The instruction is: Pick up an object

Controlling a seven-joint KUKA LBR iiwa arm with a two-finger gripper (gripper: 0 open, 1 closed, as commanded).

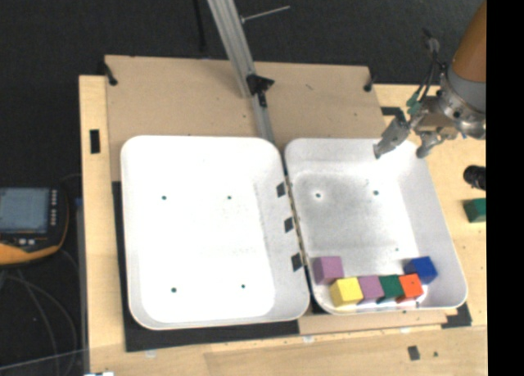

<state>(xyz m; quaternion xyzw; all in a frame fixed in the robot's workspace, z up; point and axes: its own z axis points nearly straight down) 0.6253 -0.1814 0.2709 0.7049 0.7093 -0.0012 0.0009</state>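
The jaws stand apart with nothing between them, the gripper [407,144] over the far right corner of the right bin [360,202]. The blocks [372,283] sit well away, bunched along that bin's near edge.

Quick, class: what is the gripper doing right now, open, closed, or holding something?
Gripper: open, holding nothing, above the far right corner of the right bin, away from the blocks.
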